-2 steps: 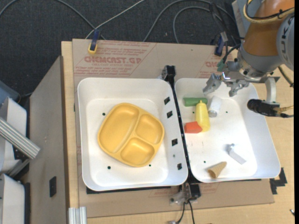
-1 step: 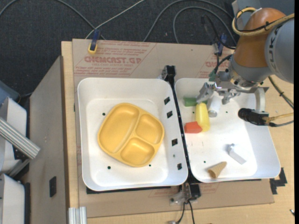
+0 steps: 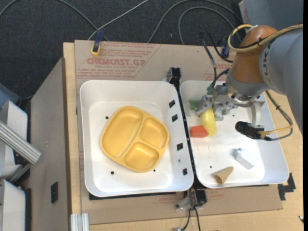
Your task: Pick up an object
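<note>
A yellow rounded piece (image 3: 209, 121) lies in the right bin (image 3: 269, 173), close to that bin's left wall; everything else is placed from it. The pincer (image 3: 215, 108) sits right at its upper end, and I cannot tell whether it is spread or pressed together. A red piece (image 3: 199, 132) touches its lower left side. A green piece (image 3: 194, 104) lies just up and left of it. A grey block (image 3: 244, 159) and a tan cone (image 3: 223, 175) lie apart to its lower right. Left of it, the left bin (image 3: 91, 143) carries a divided yellow plate (image 3: 134, 138).
</note>
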### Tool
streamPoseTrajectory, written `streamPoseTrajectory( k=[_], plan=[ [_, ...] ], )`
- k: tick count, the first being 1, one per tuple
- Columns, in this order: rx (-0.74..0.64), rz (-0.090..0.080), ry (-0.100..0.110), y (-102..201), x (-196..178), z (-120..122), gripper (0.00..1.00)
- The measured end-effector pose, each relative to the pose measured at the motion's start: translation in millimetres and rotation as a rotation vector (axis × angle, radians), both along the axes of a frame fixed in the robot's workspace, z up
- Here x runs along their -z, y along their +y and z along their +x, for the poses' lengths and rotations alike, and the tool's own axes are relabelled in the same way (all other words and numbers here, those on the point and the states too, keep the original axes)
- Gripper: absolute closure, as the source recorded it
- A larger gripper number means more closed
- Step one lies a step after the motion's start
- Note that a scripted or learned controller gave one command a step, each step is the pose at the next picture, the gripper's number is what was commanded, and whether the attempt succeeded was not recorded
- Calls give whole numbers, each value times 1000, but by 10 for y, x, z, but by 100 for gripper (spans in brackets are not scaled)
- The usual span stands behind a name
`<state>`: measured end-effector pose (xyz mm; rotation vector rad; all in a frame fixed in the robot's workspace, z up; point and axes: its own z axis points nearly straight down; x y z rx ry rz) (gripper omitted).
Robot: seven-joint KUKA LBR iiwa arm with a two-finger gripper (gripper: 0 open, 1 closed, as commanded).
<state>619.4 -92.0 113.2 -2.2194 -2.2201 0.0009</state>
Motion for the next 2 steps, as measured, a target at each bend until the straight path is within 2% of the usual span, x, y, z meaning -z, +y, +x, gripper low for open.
streamPoseTrajectory(
  k=[1, 2],
  plan=[
    [2, -5, -18, -21, 80, 50, 0],
    [1, -8, -27, -27, -45, 77, 100]
  ],
)
